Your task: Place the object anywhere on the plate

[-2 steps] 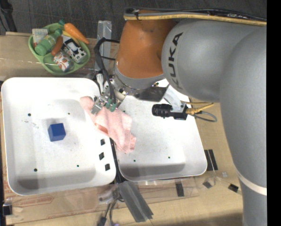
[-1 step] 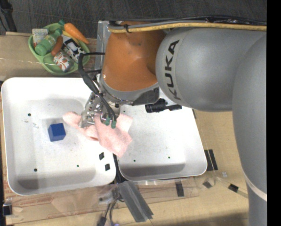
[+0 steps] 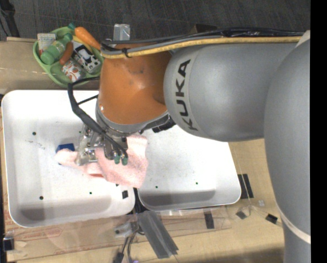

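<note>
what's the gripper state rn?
gripper: cannot be told. It sits low over a pink cloth at the inner edge of the left bin, beside a small blue thing; no grasp can be seen.

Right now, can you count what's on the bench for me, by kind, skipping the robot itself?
White bins: 2, left and right
Green bowls of toy food: 1
Pink cloths: 1
Blue items: 1
Total: 5

Green bowl (image 3: 58, 64) of toy food at desk (image 3: 21, 64) far-left corner, beside left white bin (image 3: 21, 147); right white bin (image 3: 207, 174) adjoining.
</note>
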